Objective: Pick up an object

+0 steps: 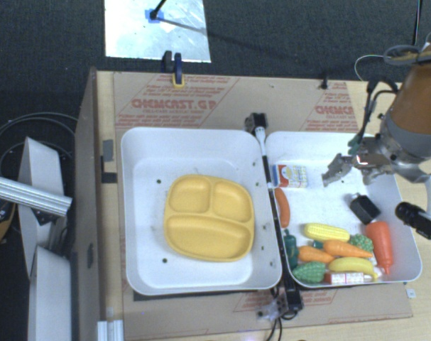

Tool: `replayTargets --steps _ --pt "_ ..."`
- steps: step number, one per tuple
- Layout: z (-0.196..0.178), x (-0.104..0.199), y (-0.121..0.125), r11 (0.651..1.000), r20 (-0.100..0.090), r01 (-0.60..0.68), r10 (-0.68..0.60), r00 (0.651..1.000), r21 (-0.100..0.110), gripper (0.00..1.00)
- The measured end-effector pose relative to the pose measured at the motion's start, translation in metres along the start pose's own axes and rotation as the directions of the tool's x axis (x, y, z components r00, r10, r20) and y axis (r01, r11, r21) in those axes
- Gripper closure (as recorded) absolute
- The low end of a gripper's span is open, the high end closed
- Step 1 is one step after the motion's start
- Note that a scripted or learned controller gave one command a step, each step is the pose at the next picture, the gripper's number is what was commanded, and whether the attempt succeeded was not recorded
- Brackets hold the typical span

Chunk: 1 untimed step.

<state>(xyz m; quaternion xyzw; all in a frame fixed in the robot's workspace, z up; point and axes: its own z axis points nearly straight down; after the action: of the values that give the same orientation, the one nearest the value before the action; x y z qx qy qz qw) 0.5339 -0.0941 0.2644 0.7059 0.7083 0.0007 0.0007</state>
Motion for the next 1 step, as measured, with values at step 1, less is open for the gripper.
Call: replayTargets --steps 1 --pt "0.0596 -0.0555 -0.0003 1.0 0.001 -0.003 0.003 1.0 0.002 0.0"
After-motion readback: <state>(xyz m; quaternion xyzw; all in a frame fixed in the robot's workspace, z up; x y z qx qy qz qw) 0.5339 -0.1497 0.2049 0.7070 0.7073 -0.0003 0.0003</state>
